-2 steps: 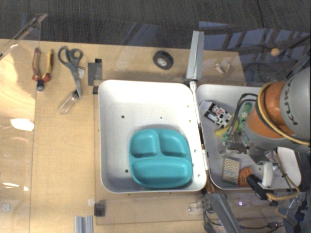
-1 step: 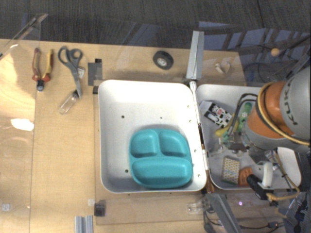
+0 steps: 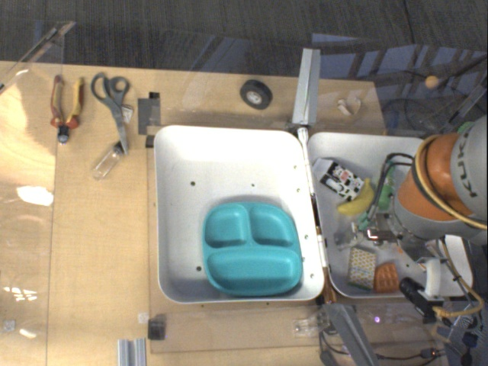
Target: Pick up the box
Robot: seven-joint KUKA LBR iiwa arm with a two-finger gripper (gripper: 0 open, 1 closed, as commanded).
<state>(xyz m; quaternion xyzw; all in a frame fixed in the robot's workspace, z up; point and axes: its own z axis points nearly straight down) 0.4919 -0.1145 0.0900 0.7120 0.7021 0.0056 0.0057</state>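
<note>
The box is small, black and white with a red mark, and lies at the far left of the right bin. A yellow banana rests against its near right side. My arm, grey with an orange band, hangs over the right bin from the right. Its gripper points down into the middle of the bin, just nearer than the banana and a short way from the box. Nothing shows held in it.
A teal divided tray fills the near part of the left bin. A tan woven pad and an orange object lie at the right bin's near edge. Scissors, pliers and a tape roll lie on the bench.
</note>
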